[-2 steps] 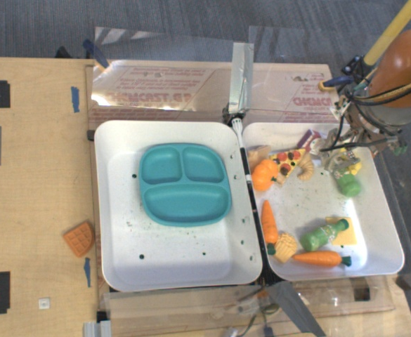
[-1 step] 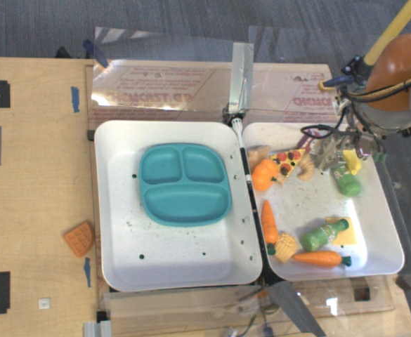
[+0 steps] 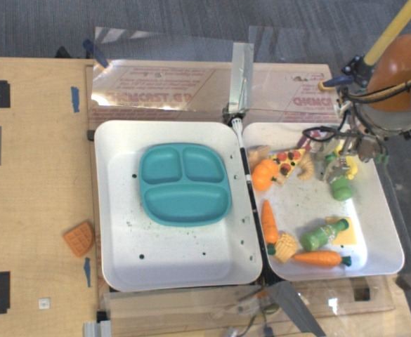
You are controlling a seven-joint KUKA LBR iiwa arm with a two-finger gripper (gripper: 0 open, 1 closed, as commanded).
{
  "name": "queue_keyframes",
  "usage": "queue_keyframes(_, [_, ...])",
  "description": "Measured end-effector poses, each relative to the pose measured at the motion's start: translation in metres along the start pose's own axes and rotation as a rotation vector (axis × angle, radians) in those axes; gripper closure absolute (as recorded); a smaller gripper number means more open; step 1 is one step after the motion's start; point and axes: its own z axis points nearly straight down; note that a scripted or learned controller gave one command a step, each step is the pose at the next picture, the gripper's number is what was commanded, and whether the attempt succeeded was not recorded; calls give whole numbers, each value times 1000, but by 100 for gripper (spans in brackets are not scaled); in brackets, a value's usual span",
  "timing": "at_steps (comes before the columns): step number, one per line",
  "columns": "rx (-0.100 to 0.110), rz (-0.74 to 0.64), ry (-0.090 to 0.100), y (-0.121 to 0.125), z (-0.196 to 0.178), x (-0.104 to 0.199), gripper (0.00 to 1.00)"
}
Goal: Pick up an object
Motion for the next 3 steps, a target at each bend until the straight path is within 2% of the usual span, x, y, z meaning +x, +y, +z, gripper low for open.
queue_keyframes(1, [3,1,-26,1,-11,-5,100])
queue_keyframes(2, [-2,1,14,-1,-6,3,0])
queue_keyframes(3, [-5,-27,0,-7,0,7,0])
